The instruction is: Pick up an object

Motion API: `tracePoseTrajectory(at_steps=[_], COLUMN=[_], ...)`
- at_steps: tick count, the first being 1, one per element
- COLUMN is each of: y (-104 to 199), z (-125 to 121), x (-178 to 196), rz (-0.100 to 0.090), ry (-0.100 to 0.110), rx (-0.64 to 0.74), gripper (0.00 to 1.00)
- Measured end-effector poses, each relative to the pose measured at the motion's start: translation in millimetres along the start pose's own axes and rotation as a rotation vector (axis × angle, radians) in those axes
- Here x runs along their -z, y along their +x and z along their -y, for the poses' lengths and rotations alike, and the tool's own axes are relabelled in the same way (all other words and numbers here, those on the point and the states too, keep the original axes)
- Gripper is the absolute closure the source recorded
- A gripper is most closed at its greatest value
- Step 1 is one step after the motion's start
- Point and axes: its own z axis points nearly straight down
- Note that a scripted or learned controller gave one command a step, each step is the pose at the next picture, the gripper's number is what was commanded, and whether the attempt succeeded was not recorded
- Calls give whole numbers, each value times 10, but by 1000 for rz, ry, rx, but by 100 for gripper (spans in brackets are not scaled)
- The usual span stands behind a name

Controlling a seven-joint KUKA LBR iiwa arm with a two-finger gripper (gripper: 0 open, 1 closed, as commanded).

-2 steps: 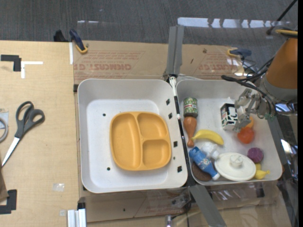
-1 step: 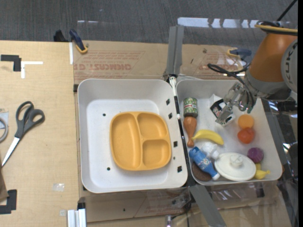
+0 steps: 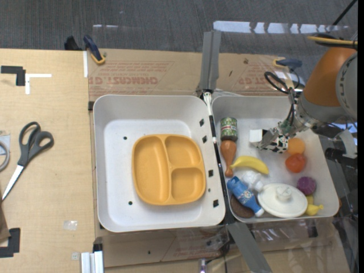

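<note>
The right bin (image 3: 326, 152) holds several small items. Among them are a green-topped bottle (image 3: 229, 128), a white cube (image 3: 255, 135), a brown drumstick (image 3: 228, 152), a banana (image 3: 251, 164) and a blue bottle (image 3: 244, 193). There are also a white round lid (image 3: 282, 200), a purple fruit (image 3: 306, 185), a red-orange fruit (image 3: 295, 163) and an orange ball (image 3: 296, 146). My gripper (image 3: 274, 139) is low in the bin's back middle, right at a black-and-white spotted toy (image 3: 279, 146). The wrist hides whether the toy is gripped.
The left bin (image 3: 108, 152) holds a yellow divided plate (image 3: 169, 169). Scissors (image 3: 25, 147) lie on the bench at far left. A second pair of scissors (image 3: 278, 81) lies behind the right bin. A small yellow piece (image 3: 314, 209) sits in that bin's front right corner.
</note>
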Motion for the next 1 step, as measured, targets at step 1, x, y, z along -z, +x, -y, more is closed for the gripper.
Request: tracePoseTrajectory(at_steps=[1], y=[1], z=[-11], x=[95], rz=[3], ry=[0], rx=[4], gripper=[100])
